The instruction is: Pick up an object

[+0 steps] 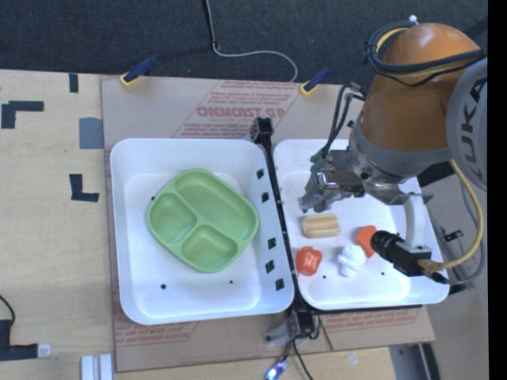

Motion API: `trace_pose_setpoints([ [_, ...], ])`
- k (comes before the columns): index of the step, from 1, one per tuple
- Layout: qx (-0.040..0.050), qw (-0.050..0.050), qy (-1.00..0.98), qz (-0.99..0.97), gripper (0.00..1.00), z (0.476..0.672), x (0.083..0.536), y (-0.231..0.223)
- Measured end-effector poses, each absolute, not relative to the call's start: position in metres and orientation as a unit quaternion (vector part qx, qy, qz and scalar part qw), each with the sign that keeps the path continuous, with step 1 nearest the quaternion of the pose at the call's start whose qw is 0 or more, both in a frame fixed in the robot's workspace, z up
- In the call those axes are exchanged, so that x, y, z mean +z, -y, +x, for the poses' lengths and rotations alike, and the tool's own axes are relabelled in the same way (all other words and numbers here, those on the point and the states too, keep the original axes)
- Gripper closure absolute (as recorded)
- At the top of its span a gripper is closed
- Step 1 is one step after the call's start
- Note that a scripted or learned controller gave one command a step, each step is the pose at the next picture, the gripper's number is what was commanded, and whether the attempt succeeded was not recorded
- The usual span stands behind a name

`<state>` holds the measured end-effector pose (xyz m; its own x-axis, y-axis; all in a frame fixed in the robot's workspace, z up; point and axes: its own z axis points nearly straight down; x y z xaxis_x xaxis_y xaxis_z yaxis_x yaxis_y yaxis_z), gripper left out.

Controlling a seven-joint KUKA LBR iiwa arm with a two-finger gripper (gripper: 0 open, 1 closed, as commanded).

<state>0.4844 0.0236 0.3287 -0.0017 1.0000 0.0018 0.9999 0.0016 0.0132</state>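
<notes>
My gripper (315, 200) hangs in the right bin (444, 295), just above a tan block (320, 226). I cannot tell if it is shut or not. The block looks like a small bread roll, smooth with round ends. I think it is light and maybe a bit squashy, so I would pinch it across its short sides. Near it lie a red pepper (308, 260), a bumpy white toy (349, 260) and an orange thing (365, 237). The left bin (127, 291) holds a shiny green tray (203, 220) with three dips.
</notes>
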Motion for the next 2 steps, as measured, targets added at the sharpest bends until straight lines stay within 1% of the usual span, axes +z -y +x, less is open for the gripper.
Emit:
trace_pose_setpoints([
  [1,0.0014,0.0,-0.711,0.703,1.0,0.4834,0.3588,-0.1048],
  [2,-0.0018,-0.001,-0.709,0.705,1.0,0.4834,0.3665,-0.1003],
])
